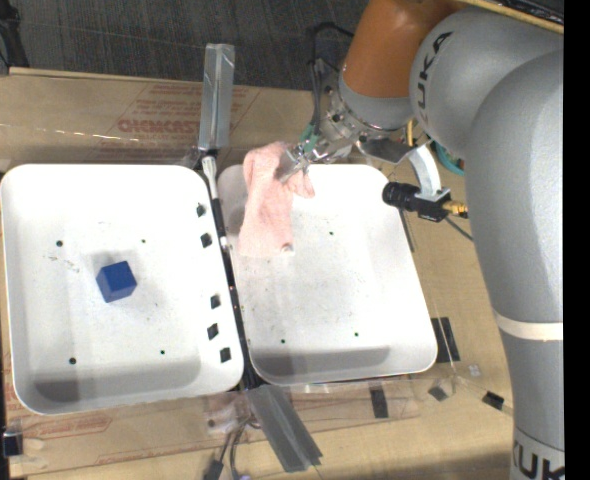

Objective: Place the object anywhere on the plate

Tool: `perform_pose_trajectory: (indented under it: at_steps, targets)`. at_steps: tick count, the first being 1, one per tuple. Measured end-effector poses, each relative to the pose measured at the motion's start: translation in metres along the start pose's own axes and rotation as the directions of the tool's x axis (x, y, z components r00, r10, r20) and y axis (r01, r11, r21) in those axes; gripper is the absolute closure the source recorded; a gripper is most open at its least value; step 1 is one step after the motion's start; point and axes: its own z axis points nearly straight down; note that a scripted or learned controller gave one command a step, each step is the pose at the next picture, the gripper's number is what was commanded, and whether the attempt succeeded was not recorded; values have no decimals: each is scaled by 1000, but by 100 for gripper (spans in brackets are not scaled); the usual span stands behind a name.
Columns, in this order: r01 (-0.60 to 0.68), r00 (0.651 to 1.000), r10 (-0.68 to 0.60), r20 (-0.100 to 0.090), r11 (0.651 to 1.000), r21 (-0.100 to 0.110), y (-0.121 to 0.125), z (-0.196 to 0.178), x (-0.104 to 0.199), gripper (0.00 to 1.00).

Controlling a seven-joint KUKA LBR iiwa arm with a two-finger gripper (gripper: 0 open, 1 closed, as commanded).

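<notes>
Item: gripper (pixel 300 160). Mine, at upper centre of the frame, just under the orange band of my arm (pixel 495 168). It is closed narrow on the upper right edge of a pink cloth (pixel 265 203), and the fabric is bunched between my fingers there.

Item: pink cloth. Hangs from my grip and drapes down and to the left over the upper left corner of the right bin (pixel 375 298). Its lower end seems to touch the bin floor near the wall between the two bins. Limp, folds freely.

Item: blue cube (pixel 116 280). Sits alone in the left bin (pixel 35 208), left of centre, well apart from my gripper.

Item: plate. I cannot make out any plate as such; both bins are white and shallow, and nothing round or raised stands out in either.

Step in hand: I judge this to be the carry, with the cloth gripped and partly lifted, not yet set down.

Next move calls for: lifting until the trailing end clears the bin floor and the dividing wall, moving over the target surface, then lowering before release. Since only an edge is pinched, the cloth may slip or drag, so a slow move seems wise.
</notes>
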Motion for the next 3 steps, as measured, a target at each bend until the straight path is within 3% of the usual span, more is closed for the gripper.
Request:
perform_pose_trajectory:
  at_steps: [1, 2, 3]
  targets:
    - [396, 918, -396, -1, 918, 1, 2, -8, 44, 100]
    - [726, 688, -726, 0, 688, 1, -1, -14, 94, 100]
    - [913, 407, -913, -1, 407, 0, -5, -5, 144, 100]
